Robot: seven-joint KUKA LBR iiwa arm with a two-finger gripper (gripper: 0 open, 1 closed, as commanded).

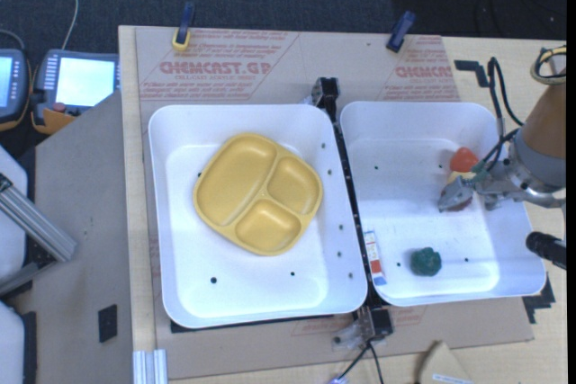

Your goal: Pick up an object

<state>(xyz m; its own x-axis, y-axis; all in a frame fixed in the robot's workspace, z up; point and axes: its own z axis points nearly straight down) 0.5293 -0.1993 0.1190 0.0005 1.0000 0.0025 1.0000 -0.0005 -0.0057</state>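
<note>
Orange-red object (463, 160) in right bin (396, 126), just beside and above claw (456, 199); green object (427, 262) lower down, near bin's front. Claw's finger state impossible to tell. Yellow divided plate (258, 192) lying in left bin (171, 220).

A small orange-red object (463, 160) lies in the right bin (396, 126) toward its far right side, partly hidden. A dark green lumpy object (427, 262) rests near that bin's front edge, while a yellow three-compartment tray (259, 192) lies flat, turned diagonally, in the left bin (171, 220).
</note>
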